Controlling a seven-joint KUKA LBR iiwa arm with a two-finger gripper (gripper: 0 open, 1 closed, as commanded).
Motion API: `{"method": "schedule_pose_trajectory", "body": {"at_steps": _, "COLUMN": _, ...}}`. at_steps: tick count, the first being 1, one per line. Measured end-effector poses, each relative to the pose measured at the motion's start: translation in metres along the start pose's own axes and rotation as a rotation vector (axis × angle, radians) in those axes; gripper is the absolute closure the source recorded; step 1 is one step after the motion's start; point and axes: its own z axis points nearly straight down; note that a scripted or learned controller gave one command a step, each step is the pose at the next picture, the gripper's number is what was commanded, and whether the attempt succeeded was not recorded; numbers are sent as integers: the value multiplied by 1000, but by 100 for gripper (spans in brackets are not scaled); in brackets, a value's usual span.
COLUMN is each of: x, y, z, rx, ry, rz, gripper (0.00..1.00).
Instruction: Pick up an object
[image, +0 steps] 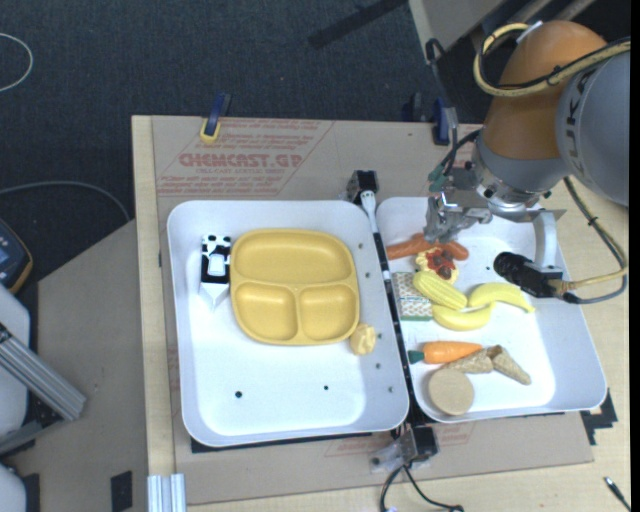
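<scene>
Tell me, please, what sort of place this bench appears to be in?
Probably a robotics lab, not a kitchen: the grey arm works over two white bins on a clamped board, the food looks like plastic toys, and loose cables cross the dark floor.

Red print reading "CHEMCAST G P", with a smaller illegible line beneath, on the brown cardboard sheet (262, 155) behind the bins. Partial dark letters, apparently "UK", on the grey arm (600, 100) at upper right.
</scene>
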Motion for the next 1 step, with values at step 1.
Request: {"method": "schedule_pose_trajectory", "body": {"at_steps": 1, "x": 6, "y": -1, "z": -18, "rx": -7, "ry": 0, "rz": 0, "gripper": 100}}
